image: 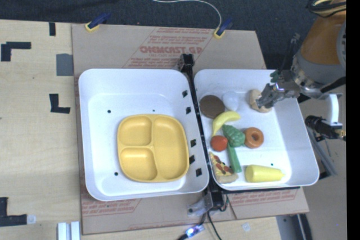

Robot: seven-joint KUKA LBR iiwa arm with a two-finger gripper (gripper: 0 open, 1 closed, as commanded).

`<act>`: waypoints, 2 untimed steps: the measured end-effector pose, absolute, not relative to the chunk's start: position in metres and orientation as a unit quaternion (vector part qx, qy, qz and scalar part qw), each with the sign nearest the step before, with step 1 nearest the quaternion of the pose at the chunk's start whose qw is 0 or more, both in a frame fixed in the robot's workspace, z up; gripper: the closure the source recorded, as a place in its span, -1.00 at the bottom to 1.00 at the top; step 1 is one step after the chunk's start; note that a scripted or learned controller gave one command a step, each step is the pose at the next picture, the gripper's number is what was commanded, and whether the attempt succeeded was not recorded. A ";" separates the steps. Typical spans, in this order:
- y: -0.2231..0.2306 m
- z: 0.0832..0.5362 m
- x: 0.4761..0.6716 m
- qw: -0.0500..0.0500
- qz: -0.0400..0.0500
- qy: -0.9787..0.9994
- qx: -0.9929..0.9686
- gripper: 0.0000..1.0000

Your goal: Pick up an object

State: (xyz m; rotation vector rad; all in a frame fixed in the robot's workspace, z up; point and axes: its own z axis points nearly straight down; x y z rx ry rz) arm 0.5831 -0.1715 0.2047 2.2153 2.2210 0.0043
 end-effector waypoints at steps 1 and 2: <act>-0.171 0.226 0.584 0.000 0.000 0.708 0.706 1.00; -0.121 0.215 0.585 -0.001 0.000 0.709 0.705 1.00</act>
